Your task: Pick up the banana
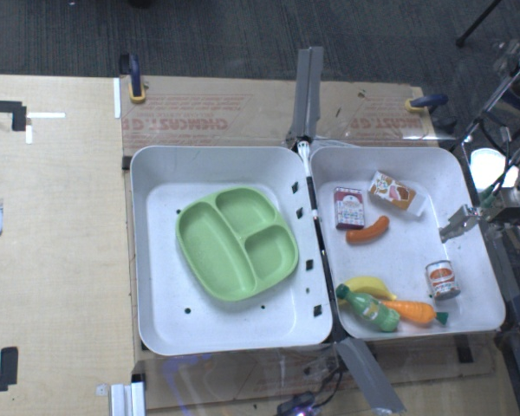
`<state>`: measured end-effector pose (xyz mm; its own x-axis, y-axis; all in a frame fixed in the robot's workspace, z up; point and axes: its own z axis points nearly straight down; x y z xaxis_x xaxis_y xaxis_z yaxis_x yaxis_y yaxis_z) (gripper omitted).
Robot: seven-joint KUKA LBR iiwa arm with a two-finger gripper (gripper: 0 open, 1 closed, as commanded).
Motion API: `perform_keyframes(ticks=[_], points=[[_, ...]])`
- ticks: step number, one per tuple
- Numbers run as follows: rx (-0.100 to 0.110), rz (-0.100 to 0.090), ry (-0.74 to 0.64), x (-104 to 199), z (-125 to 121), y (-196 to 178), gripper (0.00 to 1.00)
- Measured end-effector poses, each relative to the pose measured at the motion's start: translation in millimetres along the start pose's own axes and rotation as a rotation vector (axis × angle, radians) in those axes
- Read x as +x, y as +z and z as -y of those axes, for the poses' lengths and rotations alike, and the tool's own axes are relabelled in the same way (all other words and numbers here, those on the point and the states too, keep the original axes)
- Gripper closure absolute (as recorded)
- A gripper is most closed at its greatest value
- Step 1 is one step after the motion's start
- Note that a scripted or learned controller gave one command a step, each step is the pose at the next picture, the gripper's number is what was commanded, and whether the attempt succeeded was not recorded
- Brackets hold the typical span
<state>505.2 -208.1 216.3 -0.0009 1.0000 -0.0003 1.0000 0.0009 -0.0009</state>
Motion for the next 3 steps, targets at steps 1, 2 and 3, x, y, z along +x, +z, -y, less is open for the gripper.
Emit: perform_keyframes(ticks=[1, 2, 3], points=[[0.001, 0.000, 0.240, 80.9, 5.6, 67.6, 0.00], [0.001, -0.001, 0.311, 110.3, 28.0, 71.9, 0.00], [0.001, -0.001, 0.011, 110.3, 28.0, 124.3, 0.00]])
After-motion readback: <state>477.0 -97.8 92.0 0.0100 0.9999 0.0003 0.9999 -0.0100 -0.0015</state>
